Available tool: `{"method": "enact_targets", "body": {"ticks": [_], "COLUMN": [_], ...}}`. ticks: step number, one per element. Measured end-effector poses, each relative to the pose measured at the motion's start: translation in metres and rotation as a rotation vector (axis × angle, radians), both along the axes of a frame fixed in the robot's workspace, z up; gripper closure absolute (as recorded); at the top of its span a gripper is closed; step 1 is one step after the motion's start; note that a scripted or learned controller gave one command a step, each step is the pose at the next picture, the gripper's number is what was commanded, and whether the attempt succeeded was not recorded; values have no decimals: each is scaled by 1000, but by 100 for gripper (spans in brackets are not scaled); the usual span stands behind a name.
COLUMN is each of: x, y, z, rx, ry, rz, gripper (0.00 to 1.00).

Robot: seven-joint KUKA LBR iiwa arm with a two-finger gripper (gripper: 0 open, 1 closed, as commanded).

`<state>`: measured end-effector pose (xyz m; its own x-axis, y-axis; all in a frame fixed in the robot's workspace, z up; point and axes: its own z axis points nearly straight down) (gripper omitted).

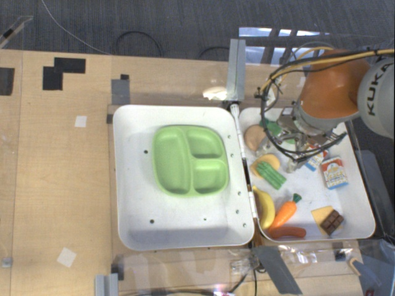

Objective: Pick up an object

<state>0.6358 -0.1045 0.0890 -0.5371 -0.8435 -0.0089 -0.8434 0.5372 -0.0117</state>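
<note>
Jaws: can't tell if open or shut; the wrist & black cables hide them. The gripper (302,154) hangs low over the back of the right bin (364,217), amid the toys.

Big grey arm (376,97), smooth, w/ a shiny orange band. Two flat white bins w/ round corners. The left bin (133,184) has a green plastic plate (188,160), 3 dips in it.

Toy food in the right bin, all small & smooth:
- curved yellow banana (266,207)
- orange carrot (285,212), green tip
- long red sausage (287,232)
- bumpy green stick (271,176)
- red & white box (334,172) just right of the gripper
- round tan lump (253,136)
- yellow cheese wedge (321,214)
- brown choc block (332,222)
</note>
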Motion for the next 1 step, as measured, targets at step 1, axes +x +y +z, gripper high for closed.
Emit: {"method": "enact_targets", "body": {"ticks": [1], "x": [-69], "y": [-8], "z": [2], "rx": [1], "ry": [-2], "rz": [-99], "gripper": [0]}}
